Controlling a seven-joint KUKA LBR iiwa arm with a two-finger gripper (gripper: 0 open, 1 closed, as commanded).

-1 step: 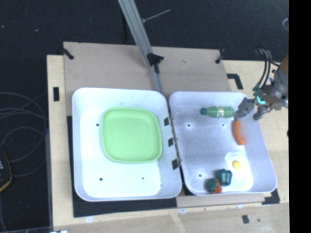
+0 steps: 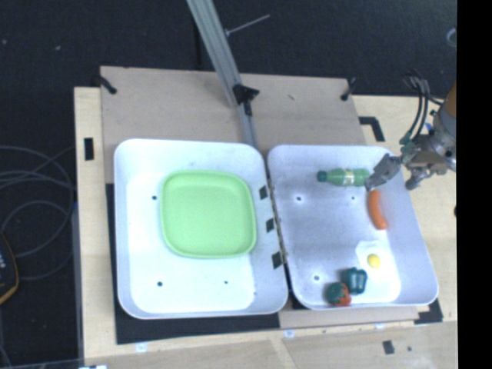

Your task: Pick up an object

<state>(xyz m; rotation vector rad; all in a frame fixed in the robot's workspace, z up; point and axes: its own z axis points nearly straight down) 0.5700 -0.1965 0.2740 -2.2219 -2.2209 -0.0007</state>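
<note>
Fingers (image 2: pixel 382 172) were spread apart with nothing between them, gripper (image 2: pixel 401 173) sitting over the upper right corner of the right bin (image 2: pixel 307 229). You had the green bottle (image 2: pixel 344 177) lying on its side just left of one fingertip, the orange carrot (image 2: pixel 377 209) just below it, and the fried egg (image 2: pixel 373 260), dark green piece (image 2: pixel 355 279) and red-green piece (image 2: pixel 337 293) down near the front wall. Left bin (image 2: pixel 138 229) held the green plate (image 2: pixel 207 213), well apart from the gripper.

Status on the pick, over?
Pincer open, above right bin's far right edge, holding nothing. Nearest: green bottle, orange carrot. Nothing between.
</note>
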